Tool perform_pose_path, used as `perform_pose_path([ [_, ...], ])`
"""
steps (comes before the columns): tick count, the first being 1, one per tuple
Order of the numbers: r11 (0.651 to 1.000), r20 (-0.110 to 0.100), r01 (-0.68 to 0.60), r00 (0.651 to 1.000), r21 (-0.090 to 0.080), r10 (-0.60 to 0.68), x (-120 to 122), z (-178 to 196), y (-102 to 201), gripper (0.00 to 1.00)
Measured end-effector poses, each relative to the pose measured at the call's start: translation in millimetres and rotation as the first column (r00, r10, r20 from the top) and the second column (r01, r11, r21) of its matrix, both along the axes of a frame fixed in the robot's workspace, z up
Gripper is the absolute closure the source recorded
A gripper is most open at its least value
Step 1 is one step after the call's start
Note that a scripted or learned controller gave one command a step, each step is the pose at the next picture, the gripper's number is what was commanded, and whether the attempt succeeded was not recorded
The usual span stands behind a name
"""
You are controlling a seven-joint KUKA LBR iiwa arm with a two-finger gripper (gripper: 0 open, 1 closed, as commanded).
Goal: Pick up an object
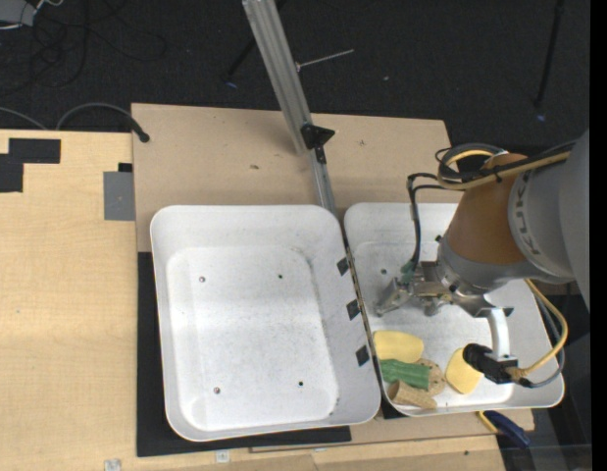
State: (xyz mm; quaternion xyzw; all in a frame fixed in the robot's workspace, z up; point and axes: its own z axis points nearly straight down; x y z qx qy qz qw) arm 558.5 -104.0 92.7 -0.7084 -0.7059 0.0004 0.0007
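- Objects bunch at the right bin's (381,226) near edge: yellow piece (397,345), green piece (404,372), tan piece (414,393), yellow block (463,372) toward the near-right corner.
- Risk: tight cluster, so a descent may nudge neighbours or clip the divider wall.
- Gripper (396,292) hovers just behind the cluster; grip state unreadable.
- Far half of the bin is open; left bin (244,322) offers room.

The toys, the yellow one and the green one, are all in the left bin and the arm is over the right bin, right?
Not quite. The camera view shows the yellow toy and the green toy in the right bin, at its near end, not in the left bin. The rest is right: the arm is over the right bin.
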Motion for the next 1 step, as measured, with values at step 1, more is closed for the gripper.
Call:
perform_pose_path([
  [1,1.000,-0.001,0.007,1.000,0.001,-0.007,-0.4,10.0,-1.4,1.00],
])
